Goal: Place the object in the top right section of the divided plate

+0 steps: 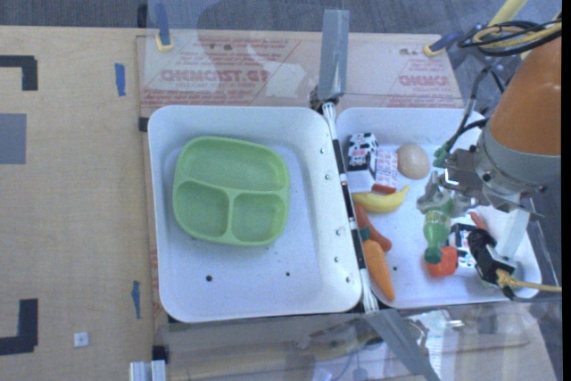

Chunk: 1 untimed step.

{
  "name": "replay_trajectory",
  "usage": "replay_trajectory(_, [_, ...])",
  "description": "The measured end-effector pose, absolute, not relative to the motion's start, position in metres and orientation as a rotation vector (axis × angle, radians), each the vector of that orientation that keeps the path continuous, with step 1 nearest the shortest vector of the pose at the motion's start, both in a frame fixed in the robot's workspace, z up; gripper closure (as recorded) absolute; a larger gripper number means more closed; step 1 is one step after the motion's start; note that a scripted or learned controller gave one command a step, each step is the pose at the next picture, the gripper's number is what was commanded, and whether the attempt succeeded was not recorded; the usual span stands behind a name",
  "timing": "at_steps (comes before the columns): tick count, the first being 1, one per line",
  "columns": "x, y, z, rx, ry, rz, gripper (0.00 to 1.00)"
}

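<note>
Two bins are sitting on the worktop; the tool [439, 208], state untellable, is hovering at right-frame toys [441, 259]. Picking precedes the plate [231, 190].

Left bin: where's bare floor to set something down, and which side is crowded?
Left bin: bare floor below and right of the green divided plate. Right bin is crowded: milk carton, egg, banana, carrot, with the tool over them.

The wooden surface [62, 192] bore two white bins side by side, the left bin [178, 281] and the right bin [406, 294] touching.
</note>
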<state>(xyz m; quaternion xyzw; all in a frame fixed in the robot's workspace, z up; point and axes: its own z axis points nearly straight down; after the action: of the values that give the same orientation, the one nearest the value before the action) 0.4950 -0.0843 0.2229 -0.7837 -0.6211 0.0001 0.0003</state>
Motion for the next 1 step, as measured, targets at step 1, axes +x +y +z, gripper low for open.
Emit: replay_trajectory(1, [0.4786, -0.0393, 0.1835, -2.507, -1.888, 0.005, 1.00])
